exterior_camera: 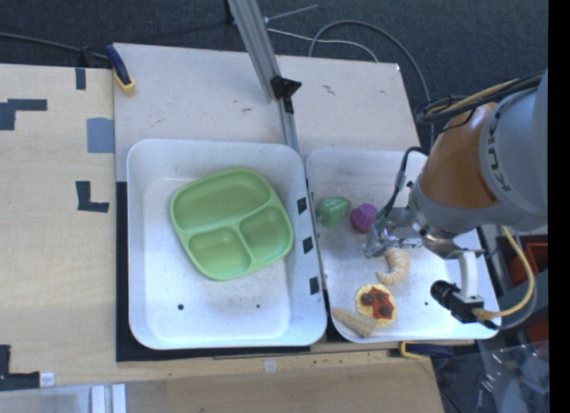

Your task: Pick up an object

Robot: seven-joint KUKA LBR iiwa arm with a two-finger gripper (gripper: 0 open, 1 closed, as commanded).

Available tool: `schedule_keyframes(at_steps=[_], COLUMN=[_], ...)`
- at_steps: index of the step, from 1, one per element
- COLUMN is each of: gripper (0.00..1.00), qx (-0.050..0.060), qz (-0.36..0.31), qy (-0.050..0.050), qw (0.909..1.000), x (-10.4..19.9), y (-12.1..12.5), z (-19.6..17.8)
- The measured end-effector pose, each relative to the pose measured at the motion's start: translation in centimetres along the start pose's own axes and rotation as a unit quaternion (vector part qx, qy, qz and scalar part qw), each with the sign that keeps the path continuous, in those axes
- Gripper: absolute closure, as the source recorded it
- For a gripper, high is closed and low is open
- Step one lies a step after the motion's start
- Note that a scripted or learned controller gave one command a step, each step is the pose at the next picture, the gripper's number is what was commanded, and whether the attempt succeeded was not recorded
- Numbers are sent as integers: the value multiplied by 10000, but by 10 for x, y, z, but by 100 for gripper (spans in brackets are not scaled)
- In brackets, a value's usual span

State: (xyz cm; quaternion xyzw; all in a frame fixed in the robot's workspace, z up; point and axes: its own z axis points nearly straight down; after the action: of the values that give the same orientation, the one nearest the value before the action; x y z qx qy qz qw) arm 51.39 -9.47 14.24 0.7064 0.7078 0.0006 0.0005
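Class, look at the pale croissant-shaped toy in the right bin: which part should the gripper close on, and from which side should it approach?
Probably the croissant is best gripped across its thick middle, coming straight down from above. It lies flat, curved, its ends taper, and the gripper is beside its upper end. The small pizza lies just below, so avoid that side.

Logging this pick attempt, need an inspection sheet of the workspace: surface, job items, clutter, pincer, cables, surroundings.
Surface: two white bins side by side, left bin, right bin.
Job's things: in the right bin, green piece, purple piece, croissant-like piece, small pizza-like piece, pale wedge at the near edge.
Clutter: green divided plate in the left bin.
Pincer: pincer low over the right bin, just above the croissant-like piece; finger state unclear.
Cables: thin cables loop behind the bench.
Surroundings: slanted metal pole; yellow-and-blue clamp.
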Motion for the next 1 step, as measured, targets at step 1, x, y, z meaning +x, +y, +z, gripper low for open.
schedule_keyframes(at_steps=[1], gripper=[100], qx=[-14], qz=[3], qy=[-4], qw=[10000], x=[-2], y=[-2], z=[-62])
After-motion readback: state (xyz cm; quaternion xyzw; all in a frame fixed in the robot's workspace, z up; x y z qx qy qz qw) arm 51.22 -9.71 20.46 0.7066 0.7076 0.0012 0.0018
